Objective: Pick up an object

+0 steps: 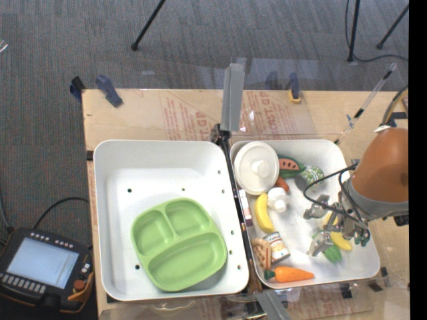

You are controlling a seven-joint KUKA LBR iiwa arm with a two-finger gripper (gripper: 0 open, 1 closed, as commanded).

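Two white bins sit side by side on the counter (pixel 153 115). At 3 o'clock the right bin (pixel 333 149) holds a white bowl (pixel 256 167), banana (pixel 264 213), carrot (pixel 291 274) and small can (pixel 275 248). At 4 o'clock the hand (pixel 331 240) is low over a yellow-green toy (pixel 337 247); how far its grip is open I cannot tell. The left bin (pixel 117 169) carries a green divided plate (pixel 179 244).

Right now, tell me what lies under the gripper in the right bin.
Under the gripper in the right bin a yellow toy and a green toy peek out. The gripper covers most of both, so their shapes are hidden.
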